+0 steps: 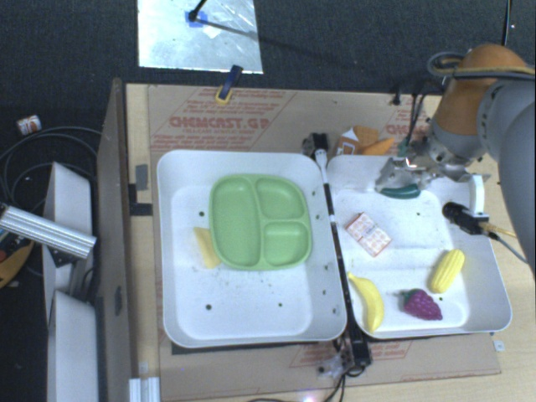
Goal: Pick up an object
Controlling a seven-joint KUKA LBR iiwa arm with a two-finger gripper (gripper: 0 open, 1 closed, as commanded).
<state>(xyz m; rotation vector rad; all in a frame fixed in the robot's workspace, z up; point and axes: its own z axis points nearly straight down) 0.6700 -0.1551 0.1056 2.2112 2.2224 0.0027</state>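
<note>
gripper [400,177] low at right bin's [494,304] far edge, over teal object [404,191], likely lining up a grab; can't tell fingers' state. corn [447,270], grapes [422,304], banana [368,300] untouched.

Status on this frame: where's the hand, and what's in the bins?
Hand low at right bin's far edge, over a teal item; grip unclear. Banana, corn, grapes, pink block lie loose. Green tray in left bin.

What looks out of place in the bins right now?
In the left bin, a yellow piece lies half tucked under the green tray's left edge. The right bin's items lie apart and look normal.
</note>
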